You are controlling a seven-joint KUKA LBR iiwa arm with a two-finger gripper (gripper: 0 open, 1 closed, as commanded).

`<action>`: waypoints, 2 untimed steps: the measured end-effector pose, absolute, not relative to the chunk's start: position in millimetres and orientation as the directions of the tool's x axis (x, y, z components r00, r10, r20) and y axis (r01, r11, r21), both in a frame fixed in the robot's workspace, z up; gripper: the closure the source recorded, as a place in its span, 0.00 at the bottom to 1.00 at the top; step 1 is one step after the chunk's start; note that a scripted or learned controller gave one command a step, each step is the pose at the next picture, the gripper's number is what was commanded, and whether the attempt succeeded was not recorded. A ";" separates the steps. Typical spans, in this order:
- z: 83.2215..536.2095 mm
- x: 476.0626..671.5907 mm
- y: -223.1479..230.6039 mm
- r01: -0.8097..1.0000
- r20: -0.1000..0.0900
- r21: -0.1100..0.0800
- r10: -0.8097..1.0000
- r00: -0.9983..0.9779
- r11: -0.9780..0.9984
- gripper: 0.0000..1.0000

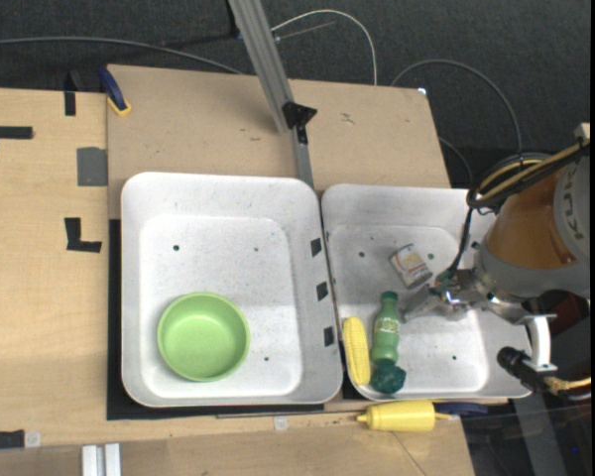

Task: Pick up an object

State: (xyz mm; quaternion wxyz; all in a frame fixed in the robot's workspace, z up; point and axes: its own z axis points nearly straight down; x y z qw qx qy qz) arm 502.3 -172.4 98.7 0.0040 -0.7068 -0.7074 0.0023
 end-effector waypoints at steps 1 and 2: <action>112.0 503.8 -172.4 1.000 0.002 -0.004 1.000 -0.002 0.002 1.00; 154.2 507.4 -173.8 1.000 -0.001 0.002 1.000 -0.001 0.001 1.00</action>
